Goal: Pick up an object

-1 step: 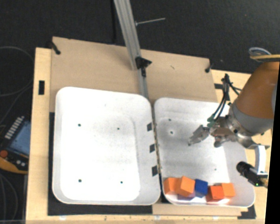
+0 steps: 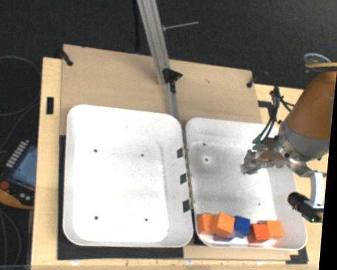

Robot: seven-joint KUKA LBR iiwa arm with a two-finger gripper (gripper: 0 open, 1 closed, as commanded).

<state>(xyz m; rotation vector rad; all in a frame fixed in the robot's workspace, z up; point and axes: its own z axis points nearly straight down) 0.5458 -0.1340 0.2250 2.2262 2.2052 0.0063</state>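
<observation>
Left bin (image 2: pixel 123 174) holds nothing to grasp; right bin (image 2: pixel 233 143) has its blocks in a row along the 6 o'clock wall: orange block (image 2: pixel 206 223), second orange block (image 2: pixel 225 224), blue block (image 2: pixel 241 226), then an orange pair (image 2: pixel 265 231) toward 5 o'clock. Gripper (image 2: pixel 253 162) hangs at 3 o'clock of the right bin, well apart from the row; jaw state: cannot tell. Judgement: blocks look small, rigid, light, flat-faced; packed touching, so grip an end block across free faces, wall side awkward.
</observation>
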